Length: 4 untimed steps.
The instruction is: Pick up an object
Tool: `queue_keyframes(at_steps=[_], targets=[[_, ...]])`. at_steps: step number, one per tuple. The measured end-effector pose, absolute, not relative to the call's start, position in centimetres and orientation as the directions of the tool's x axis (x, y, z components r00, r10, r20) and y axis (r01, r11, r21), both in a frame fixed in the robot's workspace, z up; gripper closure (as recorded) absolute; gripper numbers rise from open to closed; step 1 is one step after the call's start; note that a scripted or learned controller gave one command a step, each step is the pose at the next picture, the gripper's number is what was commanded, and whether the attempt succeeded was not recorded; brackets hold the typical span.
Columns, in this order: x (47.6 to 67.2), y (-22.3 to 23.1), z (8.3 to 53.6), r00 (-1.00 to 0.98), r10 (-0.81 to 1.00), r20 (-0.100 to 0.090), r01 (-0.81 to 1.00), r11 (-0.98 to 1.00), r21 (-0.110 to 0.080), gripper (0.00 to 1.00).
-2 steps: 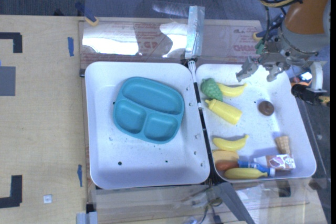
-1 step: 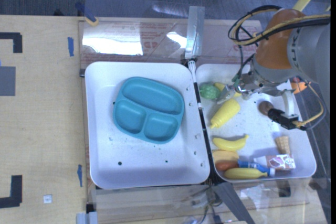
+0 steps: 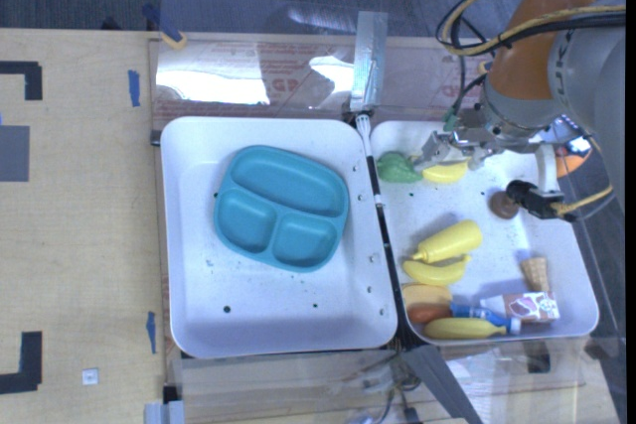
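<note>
The hand is seen low over the far end of the right bin; whether it is released or clenched cannot be told. A small yellow piece lies just below it, long axis across the bin, with a green item beside it to the left.

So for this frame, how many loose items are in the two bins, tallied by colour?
Blue: 1, the divided plate in the left bin
Yellow: 4
Green: 1
Brown: 1
Orange or tan: 2
Red: 1
Multicoloured: 2
Total: 12
</note>
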State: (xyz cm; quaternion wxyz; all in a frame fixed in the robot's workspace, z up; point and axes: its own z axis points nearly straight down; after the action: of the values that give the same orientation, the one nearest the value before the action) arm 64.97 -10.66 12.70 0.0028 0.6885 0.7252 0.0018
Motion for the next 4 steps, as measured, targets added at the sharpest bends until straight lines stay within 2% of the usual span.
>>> queue_keyframes(at_steps=[1,2,3,4], targets=[[65.4,-10.3,10.7,-0.071,0.997,-0.002,0.997,0.071,0.006,0.00],[64.0,-9.8,8.6,-0.022,1.000,0.000,1.000,0.022,0.002,0.00],[63.2,-12.5,9.1,-0.146,0.989,0.000,0.989,0.146,0.000,0.00],[66.8,-9.6,8.6,-0.008,1.000,-0.001,1.000,0.008,0.004,0.00]])
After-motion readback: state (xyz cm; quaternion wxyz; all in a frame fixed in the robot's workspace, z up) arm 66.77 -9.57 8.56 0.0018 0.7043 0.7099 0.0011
